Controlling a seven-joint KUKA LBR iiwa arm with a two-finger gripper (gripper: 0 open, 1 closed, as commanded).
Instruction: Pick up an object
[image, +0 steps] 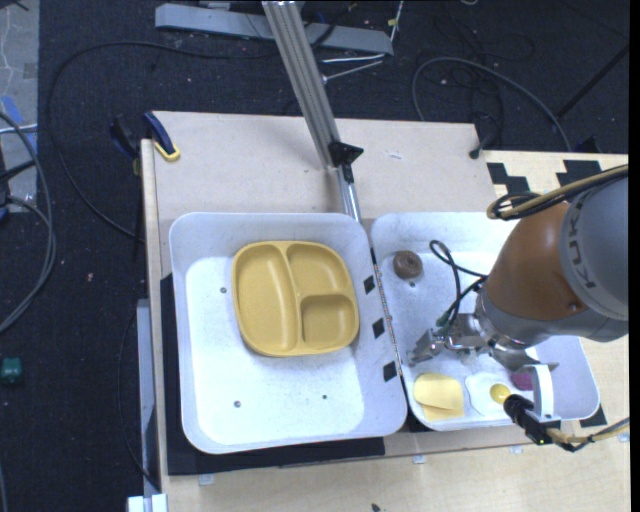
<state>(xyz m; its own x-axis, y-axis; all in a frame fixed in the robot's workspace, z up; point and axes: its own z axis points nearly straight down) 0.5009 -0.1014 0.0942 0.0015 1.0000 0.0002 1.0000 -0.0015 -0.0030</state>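
where the arm (560, 275) bends low over the right bin (425, 235), its gripper (432, 345) hangs above the floor; whether the jaws are open, i cannot tell. one yellow divided plate (296, 298) fills the left bin (200, 300); right bin: one yellow block (440, 394), one fried-egg toy (493, 392), one brown disc (407, 264).

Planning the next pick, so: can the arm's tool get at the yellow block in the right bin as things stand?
Probably yes. The yellow block lies uncovered near the front of the right bin, just below the tool, with nothing lying on it. The bin's front wall sits close by, which may crowd a grasp.
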